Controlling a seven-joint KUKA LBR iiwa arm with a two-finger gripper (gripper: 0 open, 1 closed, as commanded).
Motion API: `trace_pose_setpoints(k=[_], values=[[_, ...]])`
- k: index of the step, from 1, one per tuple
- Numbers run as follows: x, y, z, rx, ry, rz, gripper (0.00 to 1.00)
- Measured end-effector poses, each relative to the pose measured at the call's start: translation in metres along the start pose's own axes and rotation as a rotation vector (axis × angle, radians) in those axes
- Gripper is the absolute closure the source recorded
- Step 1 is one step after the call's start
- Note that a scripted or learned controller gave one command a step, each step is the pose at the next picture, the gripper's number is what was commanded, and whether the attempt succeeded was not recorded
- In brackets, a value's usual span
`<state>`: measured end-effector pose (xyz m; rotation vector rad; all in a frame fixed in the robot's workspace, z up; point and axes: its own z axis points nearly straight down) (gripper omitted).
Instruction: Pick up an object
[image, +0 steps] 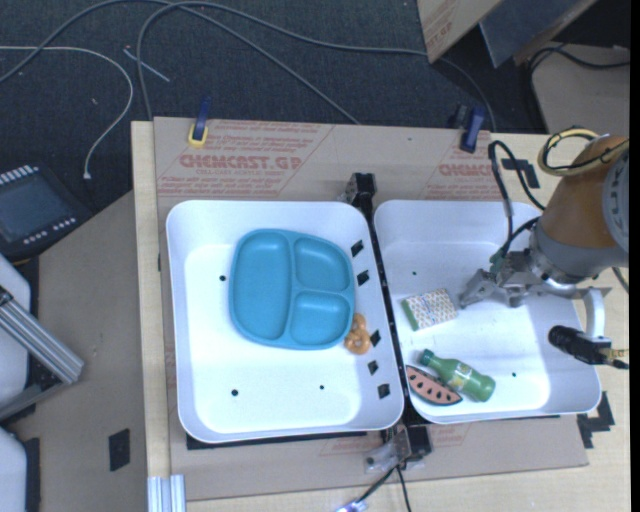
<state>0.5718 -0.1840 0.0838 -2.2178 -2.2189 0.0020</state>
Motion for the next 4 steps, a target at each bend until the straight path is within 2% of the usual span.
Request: trace_pose_setpoints(k=[1,2,4], values=[[0.0,0.001,-0.013,-0.004,-0.001,0.0,1.0],[0.001,-0.007,-0.063,-0.009,-0.003,0.001,1.0],[0.007,-0.005,-0.152,-0.01,-0.004,-0.001,1.0]])
